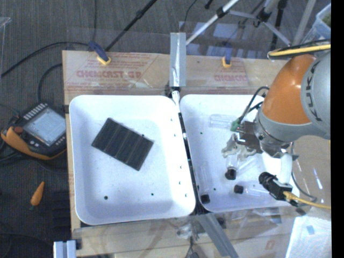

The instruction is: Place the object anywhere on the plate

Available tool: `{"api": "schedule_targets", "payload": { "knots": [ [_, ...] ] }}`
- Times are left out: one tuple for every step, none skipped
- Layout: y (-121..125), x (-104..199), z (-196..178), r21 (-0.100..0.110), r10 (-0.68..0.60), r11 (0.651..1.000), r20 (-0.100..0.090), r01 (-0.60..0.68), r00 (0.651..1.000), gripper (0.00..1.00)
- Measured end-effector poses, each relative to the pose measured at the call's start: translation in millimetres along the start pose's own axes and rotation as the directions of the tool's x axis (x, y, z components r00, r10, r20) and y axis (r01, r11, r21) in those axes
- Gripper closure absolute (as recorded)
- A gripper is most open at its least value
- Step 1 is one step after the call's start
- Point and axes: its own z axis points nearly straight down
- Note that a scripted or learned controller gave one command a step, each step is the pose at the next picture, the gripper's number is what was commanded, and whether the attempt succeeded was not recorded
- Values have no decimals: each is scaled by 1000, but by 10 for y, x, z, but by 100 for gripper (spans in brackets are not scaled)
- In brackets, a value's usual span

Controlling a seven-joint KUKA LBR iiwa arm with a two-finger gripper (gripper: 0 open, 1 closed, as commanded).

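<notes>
Object (230, 173) (small, black-tipped) lies just below gripper (234, 150) in right bin (207, 114).

Around the bench
A pendant (40, 130) lies far left on the floor; an orange tool (36, 193) nearer; two yellow clamps (104, 59) (227, 62) grip the far edge.

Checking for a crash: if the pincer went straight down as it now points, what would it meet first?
Probably the right bin's floor, near a small dark piece; the pincer hangs over it, though depth is unclear.
</notes>
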Motion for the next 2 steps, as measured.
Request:
{"api": "schedule_targets", "payload": {
  "knots": [
    [474, 600, 34, 1, 249, 969, 0, -249, 969, 100],
    [284, 1345, 304, 2, 416, 909, 1, -416, 909, 100]
  ]
}}
